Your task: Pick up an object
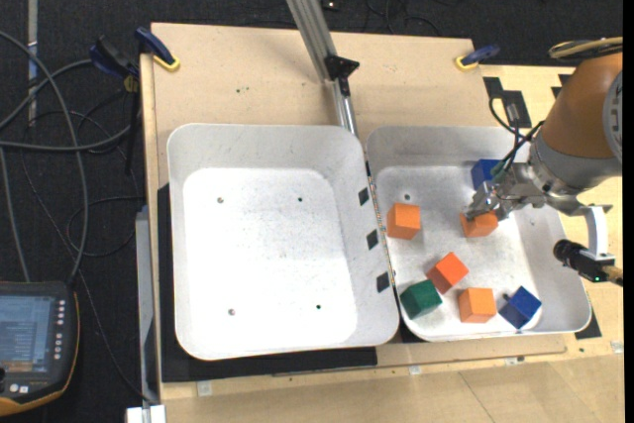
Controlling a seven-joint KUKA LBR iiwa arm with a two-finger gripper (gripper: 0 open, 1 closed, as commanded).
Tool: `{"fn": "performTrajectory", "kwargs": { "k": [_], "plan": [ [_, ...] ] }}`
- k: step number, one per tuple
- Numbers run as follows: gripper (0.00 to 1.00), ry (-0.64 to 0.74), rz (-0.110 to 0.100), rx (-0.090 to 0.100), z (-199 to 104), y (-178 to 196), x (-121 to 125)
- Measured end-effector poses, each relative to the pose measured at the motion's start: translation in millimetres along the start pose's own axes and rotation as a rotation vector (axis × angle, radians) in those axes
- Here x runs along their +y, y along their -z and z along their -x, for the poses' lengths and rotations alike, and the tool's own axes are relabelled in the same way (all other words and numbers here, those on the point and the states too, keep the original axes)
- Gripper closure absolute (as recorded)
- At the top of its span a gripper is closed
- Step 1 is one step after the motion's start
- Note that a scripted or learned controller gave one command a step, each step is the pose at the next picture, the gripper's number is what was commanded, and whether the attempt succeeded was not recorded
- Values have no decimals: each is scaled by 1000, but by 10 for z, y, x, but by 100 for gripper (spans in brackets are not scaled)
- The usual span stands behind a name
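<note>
The right bin holds several small cubes. My gripper is low over the bin's upper right part, directly above and touching or nearly touching an orange cube. Just behind the gripper, a blue cube is partly hidden by the wrist. Other orange cubes lie at the bin's left, middle and front. A green cube sits at the front left and another blue cube at the front right.
The left bin stands beside the right one, their walls meeting at the middle. A metal rail slants down from the top to the bins' shared back corner. The grey and orange arm enters from the right.
</note>
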State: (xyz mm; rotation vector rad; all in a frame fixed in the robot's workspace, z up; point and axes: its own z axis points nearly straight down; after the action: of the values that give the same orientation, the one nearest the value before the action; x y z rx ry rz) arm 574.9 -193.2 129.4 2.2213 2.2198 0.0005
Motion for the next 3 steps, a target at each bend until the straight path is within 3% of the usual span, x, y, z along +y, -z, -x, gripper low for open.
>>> {"fn": "performTrajectory", "kwargs": {
  "k": [2,3],
  "plan": [
    [100,3,5,-2,35,1072,-25],
    [100,9,-1,2,-480,963,84]
  ]
}}
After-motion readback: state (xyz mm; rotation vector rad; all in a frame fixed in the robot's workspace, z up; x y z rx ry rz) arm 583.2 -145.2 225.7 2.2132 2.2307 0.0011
